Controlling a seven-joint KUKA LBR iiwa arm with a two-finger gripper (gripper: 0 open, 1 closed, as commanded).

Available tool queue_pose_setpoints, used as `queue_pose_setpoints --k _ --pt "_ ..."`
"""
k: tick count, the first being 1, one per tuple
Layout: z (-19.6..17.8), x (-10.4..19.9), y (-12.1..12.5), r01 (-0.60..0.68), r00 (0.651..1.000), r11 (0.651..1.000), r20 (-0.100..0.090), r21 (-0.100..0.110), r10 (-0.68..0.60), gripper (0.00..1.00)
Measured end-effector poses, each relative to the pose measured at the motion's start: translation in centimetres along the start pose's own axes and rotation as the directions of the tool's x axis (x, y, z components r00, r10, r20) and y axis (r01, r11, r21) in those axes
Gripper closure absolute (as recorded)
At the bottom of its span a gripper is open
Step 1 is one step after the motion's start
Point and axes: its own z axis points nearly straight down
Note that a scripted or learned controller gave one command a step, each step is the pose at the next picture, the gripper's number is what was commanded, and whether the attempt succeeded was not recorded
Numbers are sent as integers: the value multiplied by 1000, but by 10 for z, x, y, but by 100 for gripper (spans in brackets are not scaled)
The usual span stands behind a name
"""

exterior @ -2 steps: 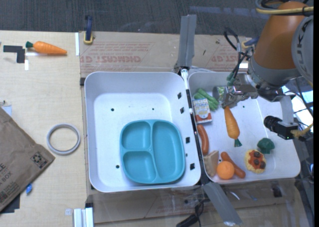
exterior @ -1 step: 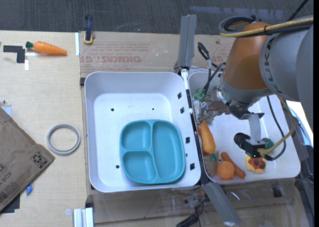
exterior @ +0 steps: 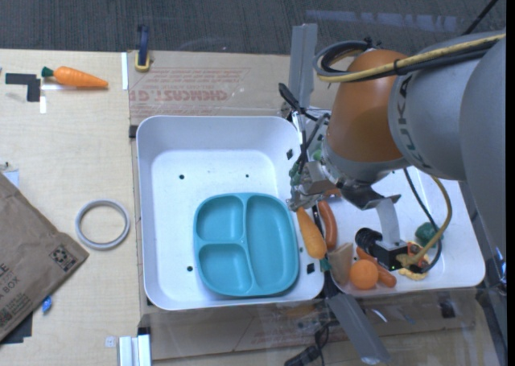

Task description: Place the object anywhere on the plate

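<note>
Gripper (exterior: pixel 309 192), grip state unclear, just above a long orange object (exterior: pixel 311 233)

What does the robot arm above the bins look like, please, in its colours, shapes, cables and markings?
The arm is a thick, rounded grey casing with a bulbous orange band above the wrist. A yellow-and-black cable runs along its top, and part of some pale raised lettering shows on the grey shell.

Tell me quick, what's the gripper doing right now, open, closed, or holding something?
Gripper: cannot be told; it sits at the wall between the bins, above an orange carrot-like piece.
</note>
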Motion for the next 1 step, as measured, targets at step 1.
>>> queue_pose_setpoints --k 1 --pt "5 54 -10 210 978 978 0 0 -210 100"
